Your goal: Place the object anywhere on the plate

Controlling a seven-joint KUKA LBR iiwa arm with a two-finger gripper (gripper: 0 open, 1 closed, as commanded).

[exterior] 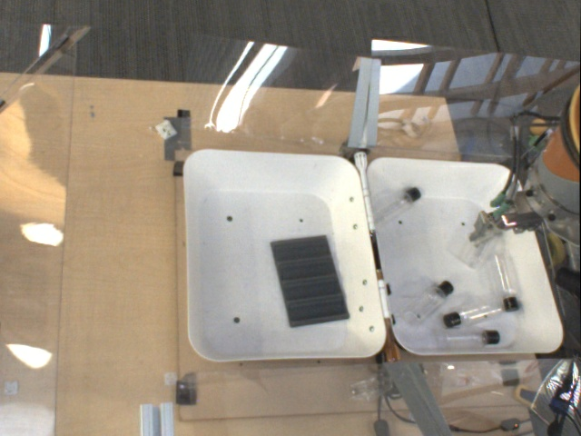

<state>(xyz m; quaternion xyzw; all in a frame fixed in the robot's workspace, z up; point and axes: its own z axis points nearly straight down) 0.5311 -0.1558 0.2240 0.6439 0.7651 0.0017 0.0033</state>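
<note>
Gripper (497, 216) hovers at right bin's (399, 330) right side – grip state unclear; vials (472, 316) look light, slick, brittle – grasp mid-tube; dark plate (310, 280) sits left

Bench (100, 271): pale wood grain, smooth, faintly glossy where light is reflected.
Left bin (209, 198): white plastic, smooth, matt.
Right bin (436, 189): the same white plastic.
Plate (310, 281): dark grey, ribbed, matt.
Tubes (472, 314): clear, glassy, capped in black.
Divider post (365, 107): grey metal, dull.
Floor (227, 7): dark, finely ribbed, matt.
</note>
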